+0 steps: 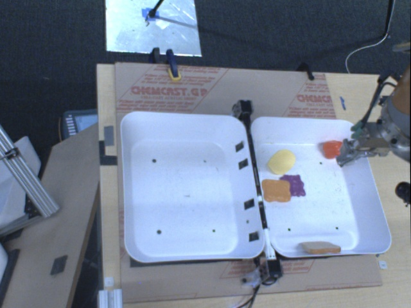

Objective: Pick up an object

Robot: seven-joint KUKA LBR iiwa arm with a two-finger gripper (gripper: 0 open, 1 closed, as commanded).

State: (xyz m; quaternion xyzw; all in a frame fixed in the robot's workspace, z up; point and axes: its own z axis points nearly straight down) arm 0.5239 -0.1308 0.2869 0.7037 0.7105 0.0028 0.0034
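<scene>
- One fixed camera looks down from above the desk (212, 85) at a slant, its far edge at the top of frame.
- It stands far enough back to take in both white bins, the left bin (131, 172) and the right bin (369, 204), with dark floor beyond.
- The arm (395, 117) enters from the right edge.

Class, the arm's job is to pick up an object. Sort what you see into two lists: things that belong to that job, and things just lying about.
Belongs to the job:
hand
red-orange object
yellow object
orange object
purple object
tan block
right bin

Just lying about:
left bin
cardboard sheet
foil sheet
yellow-tipped clamp
</scene>
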